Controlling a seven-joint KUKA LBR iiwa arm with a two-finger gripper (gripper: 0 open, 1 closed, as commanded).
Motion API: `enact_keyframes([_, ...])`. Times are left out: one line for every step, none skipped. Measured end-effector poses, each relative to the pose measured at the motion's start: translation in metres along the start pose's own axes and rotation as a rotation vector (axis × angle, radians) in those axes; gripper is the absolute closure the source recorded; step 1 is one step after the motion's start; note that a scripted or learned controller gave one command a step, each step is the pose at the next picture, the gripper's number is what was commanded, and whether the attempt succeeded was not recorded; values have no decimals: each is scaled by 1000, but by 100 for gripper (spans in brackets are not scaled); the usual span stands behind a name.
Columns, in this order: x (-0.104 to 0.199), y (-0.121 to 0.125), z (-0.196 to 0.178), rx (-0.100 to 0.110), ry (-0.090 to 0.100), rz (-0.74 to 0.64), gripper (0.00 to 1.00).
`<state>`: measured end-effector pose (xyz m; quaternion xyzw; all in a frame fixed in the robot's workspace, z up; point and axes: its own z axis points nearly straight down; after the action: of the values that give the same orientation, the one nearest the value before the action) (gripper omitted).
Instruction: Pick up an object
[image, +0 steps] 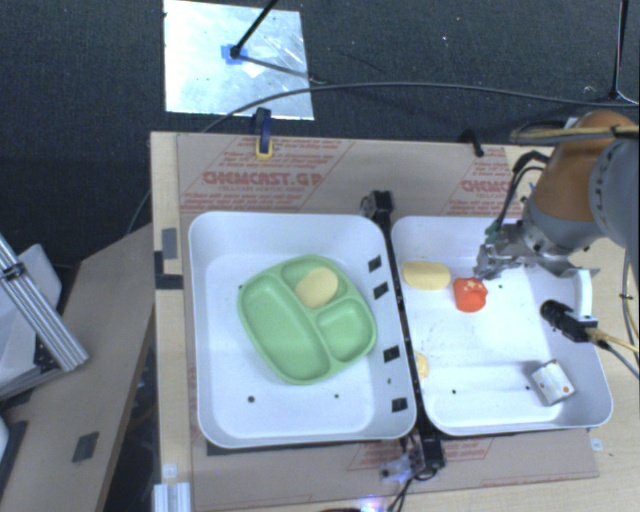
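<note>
In the right bin (500, 410) an orange-red object (470, 294) lies near the middle of the back half. My gripper (489, 264) hangs just above and to the right of it, very close to its top edge. I see nothing held in the gripper. A pale yellow oval object (426, 275) lies to the left of the orange one, near the divider. A small silver and white object (551, 380) rests in the right bin's front right corner.
The left bin (215, 400) holds a green divided plate (290, 335) with a yellow object (318, 287) in its back compartment. A small yellow piece (422, 365) lies against the divider in the right bin. The arm (585, 190) reaches over the right bin's back right corner.
</note>
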<state>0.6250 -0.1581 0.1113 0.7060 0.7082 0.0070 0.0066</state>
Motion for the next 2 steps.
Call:
enact_keyframes([4,6,-45,13,-2,-2,100])
enact_keyframes([-5,13,-103,11,-3,-2,100])
